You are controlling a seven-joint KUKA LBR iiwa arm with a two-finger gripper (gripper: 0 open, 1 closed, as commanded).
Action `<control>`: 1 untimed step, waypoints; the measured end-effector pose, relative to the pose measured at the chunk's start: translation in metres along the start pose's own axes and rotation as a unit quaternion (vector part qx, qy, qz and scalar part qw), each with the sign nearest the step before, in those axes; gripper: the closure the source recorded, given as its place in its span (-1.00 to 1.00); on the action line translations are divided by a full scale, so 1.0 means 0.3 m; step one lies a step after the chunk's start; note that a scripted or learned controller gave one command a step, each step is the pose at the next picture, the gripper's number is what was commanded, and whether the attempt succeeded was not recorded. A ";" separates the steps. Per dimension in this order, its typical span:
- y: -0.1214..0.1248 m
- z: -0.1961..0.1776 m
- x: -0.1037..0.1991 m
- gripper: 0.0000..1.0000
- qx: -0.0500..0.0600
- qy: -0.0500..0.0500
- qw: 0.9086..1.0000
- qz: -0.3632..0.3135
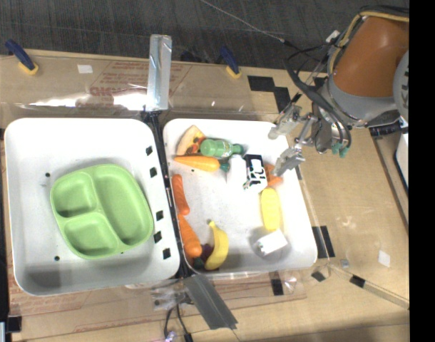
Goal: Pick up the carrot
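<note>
The carrot (197, 163) (orange, tapered) lies flat and roughly crosswise near the right bin's upper left corner.

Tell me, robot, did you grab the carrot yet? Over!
Gripper over right bin's far right rim, nothing seen between its fingers. Carrot lies far-left in bin, green toy beside it.

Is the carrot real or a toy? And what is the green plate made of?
The carrot looks like a plastic toy: its orange is even, smooth and a little shiny. I can't be sure from this view. The green plate looks like moulded plastic, matte, with one flat colour and soft rounded walls between its three sections.
</note>
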State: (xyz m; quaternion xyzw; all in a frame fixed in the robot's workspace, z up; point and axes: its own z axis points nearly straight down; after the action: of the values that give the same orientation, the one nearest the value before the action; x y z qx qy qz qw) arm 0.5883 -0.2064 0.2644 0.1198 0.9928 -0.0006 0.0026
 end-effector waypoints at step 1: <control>0.005 -0.102 -0.049 -1.00 0.000 0.001 0.999 -0.053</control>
State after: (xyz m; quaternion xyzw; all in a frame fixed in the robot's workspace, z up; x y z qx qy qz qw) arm 0.6029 -0.2084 0.2951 0.0669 0.9978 -0.0006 0.0020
